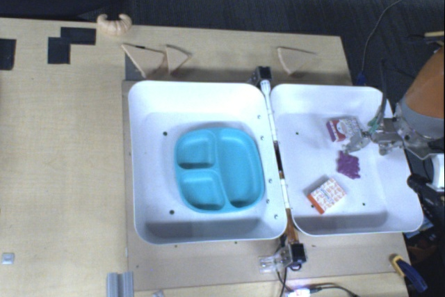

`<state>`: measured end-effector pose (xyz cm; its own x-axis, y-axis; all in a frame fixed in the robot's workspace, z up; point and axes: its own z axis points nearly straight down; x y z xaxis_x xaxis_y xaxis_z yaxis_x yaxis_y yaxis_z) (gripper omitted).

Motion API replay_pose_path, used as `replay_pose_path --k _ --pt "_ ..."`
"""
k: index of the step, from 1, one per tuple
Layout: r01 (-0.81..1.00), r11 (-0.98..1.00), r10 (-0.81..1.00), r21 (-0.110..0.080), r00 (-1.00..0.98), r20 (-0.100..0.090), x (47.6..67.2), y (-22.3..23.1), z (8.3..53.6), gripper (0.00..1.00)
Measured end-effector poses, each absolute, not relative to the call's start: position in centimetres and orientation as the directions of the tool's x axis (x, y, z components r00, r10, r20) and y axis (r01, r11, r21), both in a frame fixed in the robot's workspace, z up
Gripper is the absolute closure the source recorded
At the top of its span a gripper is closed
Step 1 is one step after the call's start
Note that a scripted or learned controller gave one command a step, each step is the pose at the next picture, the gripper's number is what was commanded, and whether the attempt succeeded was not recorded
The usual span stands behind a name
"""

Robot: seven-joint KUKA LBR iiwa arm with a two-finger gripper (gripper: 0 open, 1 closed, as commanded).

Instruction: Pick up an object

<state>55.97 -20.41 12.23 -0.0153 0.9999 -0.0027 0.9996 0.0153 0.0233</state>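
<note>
The right bin (396,215) holds three small things. A red and white packet (338,128) lies near its middle back. Below it rests a purple lump (349,164), and an orange and white box (326,195) lies toward the front. My gripper (360,138) reaches in from the right and hovers low at the packet's right edge, just above the purple lump. Whether it touches either one is unclear from this angle.
The left bin (149,149) holds a blue divided tray (219,168). A black clamp (263,74) sits at the back where the two bins meet. Cables and a connector (288,257) lie at the front edge. The grey and orange arm (425,104) crosses the right bin's right rim.
</note>
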Motion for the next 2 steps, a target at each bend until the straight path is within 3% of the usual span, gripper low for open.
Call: replay_pose_path --k 1,2 --pt "1.000 0.003 1.000 0.007 -0.003 -0.002 50.1 -18.0 8.7 0.00" --pt "1.000 0.004 1.000 0.014 -0.004 -0.004 50.4 -18.0 9.9 1.00"
